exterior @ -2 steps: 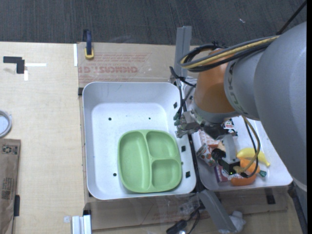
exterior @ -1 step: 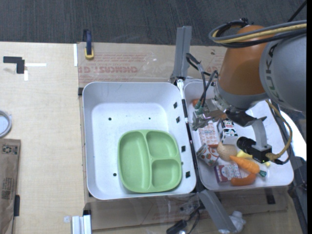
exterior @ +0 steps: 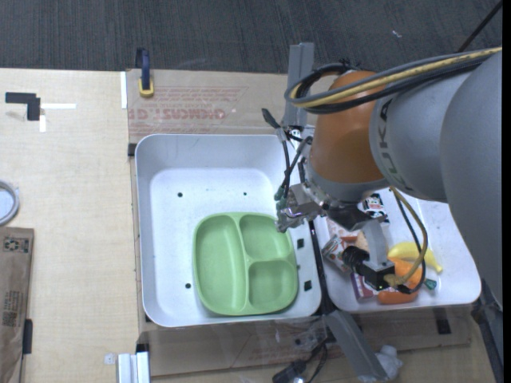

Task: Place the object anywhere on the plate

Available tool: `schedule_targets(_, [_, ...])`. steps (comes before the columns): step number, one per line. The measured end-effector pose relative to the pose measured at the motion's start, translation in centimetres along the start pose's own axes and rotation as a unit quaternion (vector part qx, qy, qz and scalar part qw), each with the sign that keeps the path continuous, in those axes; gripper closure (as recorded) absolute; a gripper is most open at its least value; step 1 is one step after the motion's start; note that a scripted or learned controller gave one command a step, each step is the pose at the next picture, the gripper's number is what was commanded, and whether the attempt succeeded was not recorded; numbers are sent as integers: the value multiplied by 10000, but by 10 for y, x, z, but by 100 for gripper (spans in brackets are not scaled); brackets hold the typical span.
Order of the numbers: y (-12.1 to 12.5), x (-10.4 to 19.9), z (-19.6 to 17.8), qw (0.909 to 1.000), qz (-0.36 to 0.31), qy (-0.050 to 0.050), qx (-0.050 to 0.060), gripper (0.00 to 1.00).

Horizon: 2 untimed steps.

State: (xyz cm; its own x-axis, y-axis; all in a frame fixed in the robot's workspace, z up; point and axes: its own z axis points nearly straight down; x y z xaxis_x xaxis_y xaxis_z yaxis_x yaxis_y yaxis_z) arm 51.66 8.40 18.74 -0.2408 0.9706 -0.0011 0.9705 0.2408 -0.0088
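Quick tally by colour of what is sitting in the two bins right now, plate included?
Green: 1, the pale green three-compartment plastic plate in the left white bin.
Yellow: 1, a banana-shaped yellow toy in the right white bin.
Orange: 1, an orange carrot-like piece.
Printed packet: 1, a flat pinkish packet.
Total: 4 that I can distinguish; the arm hides part of the right bin.
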Motion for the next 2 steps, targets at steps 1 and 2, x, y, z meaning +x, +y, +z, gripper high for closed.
schedule_targets(1, [-30,-10,-38,9967,-807,0,-29,100])
schedule_targets(2, [-27,55,36,9991,434,0,9,100])
